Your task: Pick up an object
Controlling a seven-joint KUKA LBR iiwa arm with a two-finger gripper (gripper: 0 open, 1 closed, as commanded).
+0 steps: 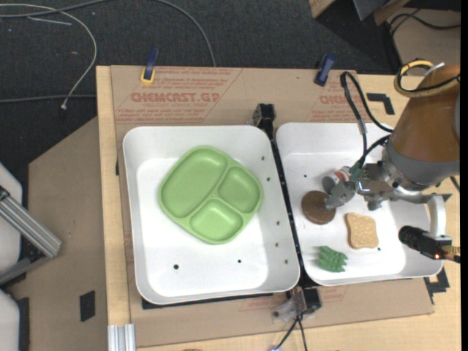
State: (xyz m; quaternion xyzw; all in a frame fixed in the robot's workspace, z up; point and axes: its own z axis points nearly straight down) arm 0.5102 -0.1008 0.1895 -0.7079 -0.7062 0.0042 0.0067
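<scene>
In the right bin [307,148] lie a round brown disc [316,208], a tan slice of toast [361,230] and a small green leafy piece [330,258]. My gripper [335,191] reaches in from the right and hovers at the upper right edge of the brown disc, just above it. The toast lies below and to the right of the gripper. The green piece rests near the bin's front wall.
The left bin [146,262] holds a green three-compartment plate [210,194]. A black clip [264,114] sits at the back between the bins. Cables run along the arm [428,134] over the right bin's back corner. Blue clamps [151,64] hold the cardboard base.
</scene>
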